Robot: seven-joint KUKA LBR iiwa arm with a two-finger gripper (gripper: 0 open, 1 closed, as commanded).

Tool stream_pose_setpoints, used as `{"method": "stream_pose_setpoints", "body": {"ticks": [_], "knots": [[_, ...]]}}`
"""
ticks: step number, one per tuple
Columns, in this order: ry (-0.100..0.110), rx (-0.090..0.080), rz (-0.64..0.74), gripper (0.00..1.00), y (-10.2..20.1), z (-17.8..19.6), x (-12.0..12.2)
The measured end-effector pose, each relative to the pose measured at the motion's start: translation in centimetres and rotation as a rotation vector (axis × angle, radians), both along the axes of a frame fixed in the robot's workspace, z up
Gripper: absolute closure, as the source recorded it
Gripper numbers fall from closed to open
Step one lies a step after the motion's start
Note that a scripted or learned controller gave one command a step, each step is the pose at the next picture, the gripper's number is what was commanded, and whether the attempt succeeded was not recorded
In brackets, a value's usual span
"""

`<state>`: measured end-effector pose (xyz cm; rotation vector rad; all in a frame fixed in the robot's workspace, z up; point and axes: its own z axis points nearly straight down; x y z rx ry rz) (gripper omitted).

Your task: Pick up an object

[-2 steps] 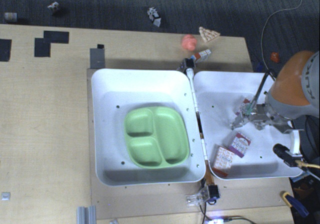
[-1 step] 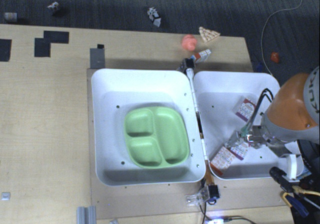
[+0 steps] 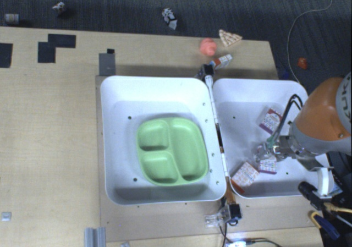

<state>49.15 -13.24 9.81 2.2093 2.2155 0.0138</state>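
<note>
Two white bins side by side on the counter (image 3: 49, 147). Left bin (image 3: 118, 130) holds a green divided tray (image 3: 172, 151), flat, roughly centred. Right bin (image 3: 242, 97) holds three small packets: one packet (image 3: 270, 120) toward the far right part, apart from the rest; a second packet (image 3: 268, 165) right under the hand; a third packet (image 3: 245, 174) near the front-left corner, tilted against the bin wall.

Arm (image 3: 324, 116) comes in from the right, orange band over the right bin. Hand (image 3: 269, 151) is low in the right bin, just above or touching the second packet; contact unclear. Cannot tell if the hand is spread or pressed together, too blurred and small. No packet visibly between its tips.

Behind the bins on the counter: pink ball (image 3: 208, 47), triangular wedge (image 3: 230, 37), small tube (image 3: 222, 61). A cable (image 3: 297, 17) loops over the dark floor beyond.
</note>
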Motion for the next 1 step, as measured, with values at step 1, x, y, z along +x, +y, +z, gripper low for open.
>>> {"method": "stream_pose_setpoints", "body": {"ticks": [1], "knots": [[0.009,0.003,0.002,1.0,5.01,12.66,0.56]]}}
